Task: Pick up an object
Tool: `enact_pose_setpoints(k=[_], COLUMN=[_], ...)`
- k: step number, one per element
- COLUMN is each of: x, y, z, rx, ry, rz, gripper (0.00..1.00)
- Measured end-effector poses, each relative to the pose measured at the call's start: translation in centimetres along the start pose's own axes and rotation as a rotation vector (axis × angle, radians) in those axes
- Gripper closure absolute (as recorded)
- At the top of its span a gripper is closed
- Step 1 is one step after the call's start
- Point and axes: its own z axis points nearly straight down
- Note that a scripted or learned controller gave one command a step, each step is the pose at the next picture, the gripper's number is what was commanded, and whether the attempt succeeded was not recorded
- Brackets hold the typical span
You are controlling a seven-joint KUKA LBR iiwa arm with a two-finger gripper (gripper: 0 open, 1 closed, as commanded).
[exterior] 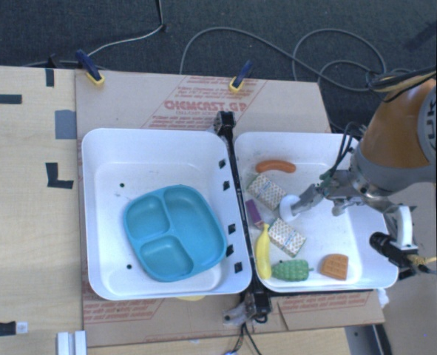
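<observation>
Camera view looks down on my two white bins sitting side by side on the counter [26, 198], split by a black divider [234, 198]. I take that divider as my landmark.

Left of the divider, the left bin [100, 154] holds a blue compartment tray [174, 231], three sections, lying flat and turned at a slant.

Right of the divider, the right bin [366, 268] carries the loose pieces. A sausage [276, 167] lies toward the far side, its long axis running nearly straight away from the divider. Nearer to me from it is a patterned packet [266, 191], tilted diagonally. A small purple piece [253, 213] sits just beside the divider, its long axis along it. A banana [263, 251] also hugs the divider, long axis roughly parallel to it, stem end pointing to the far side. A second patterned packet [286, 237] lies just beside the banana, on the side away from the divider. A green bumpy object [290, 271] rests at the banana's near end, long axis pointing away from the divider. An orange wedge [335, 266] sits farther from the divider.

The hand [290, 207] reaches in over the right bin, its tip low between the two packets. I cannot tell from here whether it is open or closed, nor whether it grips anything.
</observation>
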Motion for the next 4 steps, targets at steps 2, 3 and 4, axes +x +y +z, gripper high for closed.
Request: enact_pose_setpoints(k=[2, 3, 4], x=[3.0, 3.1, 3.1], y=[6.3, 6.3, 6.3], z=[10.5, 9.5, 9.5], rx=[-0.004, -0.005, -0.005], ry=[-0.004, -0.003, -0.003], rz=[0.002, 0.002, 0.002], gripper=[0.00, 1.00, 0.00])
